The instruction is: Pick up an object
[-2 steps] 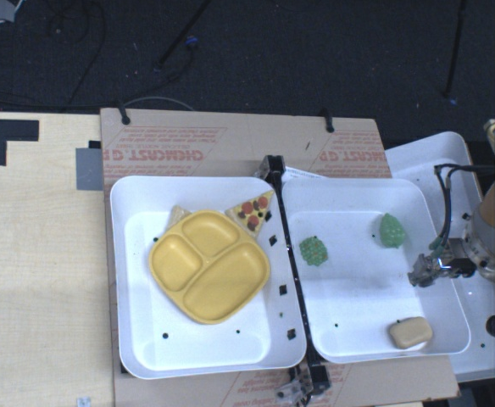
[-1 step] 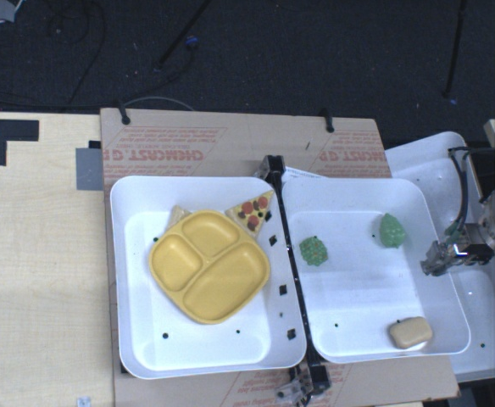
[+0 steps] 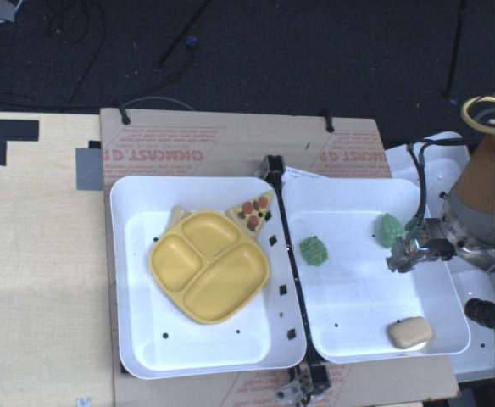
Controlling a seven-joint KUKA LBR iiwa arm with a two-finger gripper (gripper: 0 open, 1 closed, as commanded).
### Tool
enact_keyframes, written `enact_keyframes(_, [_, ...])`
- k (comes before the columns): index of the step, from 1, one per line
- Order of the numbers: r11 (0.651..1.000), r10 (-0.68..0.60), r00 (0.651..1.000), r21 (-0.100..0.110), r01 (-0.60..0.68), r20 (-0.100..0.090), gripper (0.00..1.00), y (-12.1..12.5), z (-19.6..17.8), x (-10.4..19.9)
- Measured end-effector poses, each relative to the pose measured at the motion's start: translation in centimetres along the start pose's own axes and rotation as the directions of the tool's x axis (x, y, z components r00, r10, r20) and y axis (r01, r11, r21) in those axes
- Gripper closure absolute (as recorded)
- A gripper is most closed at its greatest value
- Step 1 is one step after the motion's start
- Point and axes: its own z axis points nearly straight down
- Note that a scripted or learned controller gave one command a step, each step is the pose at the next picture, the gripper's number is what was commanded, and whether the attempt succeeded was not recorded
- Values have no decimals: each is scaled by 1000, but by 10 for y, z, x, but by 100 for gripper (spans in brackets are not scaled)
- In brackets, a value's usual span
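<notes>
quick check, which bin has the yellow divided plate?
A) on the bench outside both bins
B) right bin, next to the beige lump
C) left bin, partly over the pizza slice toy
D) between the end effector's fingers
C: the yellow divided plate lies in the left bin, its upper edge overlapping the pizza slice toy; the beige lump is over in the right bin.
</notes>
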Motion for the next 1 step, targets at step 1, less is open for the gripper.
enact_keyframes(1, [1000, 2, 1000, 1, -2, 1, 100, 5, 9, 45])
